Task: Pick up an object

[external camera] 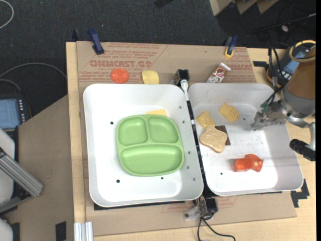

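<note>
The gripper (pixel 262 119) hangs over the right bin (pixel 281 182) beside the cracker (pixel 229 112), holding nothing visible, so closing there would likely miss.

The end effector (pixel 264 117) looks like dull grey metal. Beneath it, the right bin (pixel 281 177) is smooth, faintly glossy white plastic. Well to its left, the green divided tray (pixel 149 145) has a satin plastic sheen. The surface (pixel 75 134) is matt brown cardboard.
</note>
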Robot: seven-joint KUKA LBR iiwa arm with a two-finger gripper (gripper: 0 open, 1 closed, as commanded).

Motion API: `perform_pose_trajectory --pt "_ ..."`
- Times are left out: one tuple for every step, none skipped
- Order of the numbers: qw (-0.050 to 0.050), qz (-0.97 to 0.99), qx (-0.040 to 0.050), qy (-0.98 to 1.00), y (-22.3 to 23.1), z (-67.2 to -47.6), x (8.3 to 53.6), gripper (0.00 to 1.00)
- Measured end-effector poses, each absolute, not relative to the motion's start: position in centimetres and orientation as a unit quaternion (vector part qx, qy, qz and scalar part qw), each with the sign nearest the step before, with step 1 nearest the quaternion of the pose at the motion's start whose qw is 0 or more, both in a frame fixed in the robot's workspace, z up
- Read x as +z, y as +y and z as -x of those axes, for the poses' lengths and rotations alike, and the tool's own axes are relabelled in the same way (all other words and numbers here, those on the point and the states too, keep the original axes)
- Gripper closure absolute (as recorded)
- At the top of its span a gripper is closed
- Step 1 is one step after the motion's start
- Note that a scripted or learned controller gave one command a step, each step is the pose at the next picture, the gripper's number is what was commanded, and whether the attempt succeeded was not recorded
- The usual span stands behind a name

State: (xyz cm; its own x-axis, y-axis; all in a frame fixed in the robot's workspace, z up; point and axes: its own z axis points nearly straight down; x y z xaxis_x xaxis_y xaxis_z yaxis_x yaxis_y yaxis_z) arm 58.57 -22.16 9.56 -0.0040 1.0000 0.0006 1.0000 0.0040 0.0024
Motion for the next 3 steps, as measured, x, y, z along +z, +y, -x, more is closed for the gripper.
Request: perform_pose_trajectory --pt "-0.003 -0.705 0.0022 0.709 -21.9 -58.6 9.5 0.0" --pt "-0.002 -0.708 0.0 0.706 -18.6 -50.4 16.4 0.0" --pt "0.001 -0.706 0.0007 0.708 -10.8 -47.9 8.3 0.0"
